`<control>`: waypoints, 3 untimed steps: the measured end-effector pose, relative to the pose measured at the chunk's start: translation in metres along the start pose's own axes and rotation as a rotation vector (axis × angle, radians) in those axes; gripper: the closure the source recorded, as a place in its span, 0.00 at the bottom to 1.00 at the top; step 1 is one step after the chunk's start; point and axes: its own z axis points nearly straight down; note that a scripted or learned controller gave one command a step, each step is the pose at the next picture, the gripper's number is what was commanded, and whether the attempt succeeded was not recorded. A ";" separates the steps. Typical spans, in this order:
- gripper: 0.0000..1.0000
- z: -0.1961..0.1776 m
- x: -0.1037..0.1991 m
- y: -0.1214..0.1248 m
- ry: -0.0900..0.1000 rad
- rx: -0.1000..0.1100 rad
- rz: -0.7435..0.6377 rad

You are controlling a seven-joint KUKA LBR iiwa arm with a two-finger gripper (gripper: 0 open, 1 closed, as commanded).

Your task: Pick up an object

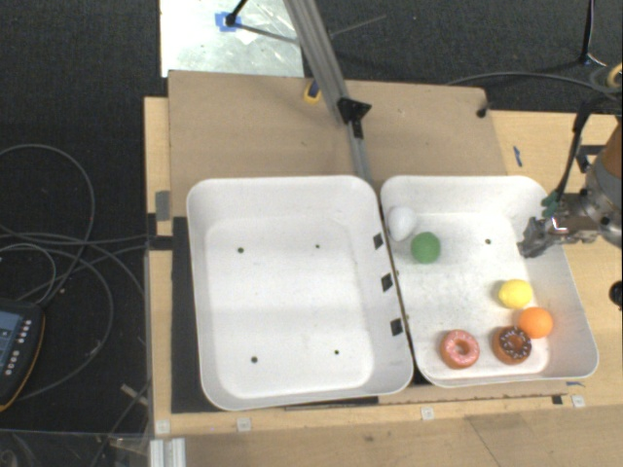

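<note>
The 2 shallow white plastic bins lie side by side; the left bin [292,290] lies well away from the gripper, while the right bin [477,212] sits directly under it and holds all 6 candidates. The grey two-finger gripper [536,238] hangs at that bin's right rim, and whether it is released or clenched cannot be told at this angle; nothing shows between its tips.

Nearest, just below and slightly inward of the gripper, sits the round yellow ball [515,293], with the round orange ball [535,321] touching its lower side. Further down are the brown chocolate-iced doughnut [513,344] and the pink-iced doughnut [459,349]. Well across from the gripper, near the divider, sit the green ball [425,248] and a white egg-like piece [402,223].

The green ball looks the best target: it stands nearly free, whereas the yellow one is crowded by its neighbour. Centre above it, descend straight, then close.
</note>
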 end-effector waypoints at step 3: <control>1.00 0.010 0.171 -0.002 0.004 0.004 -0.006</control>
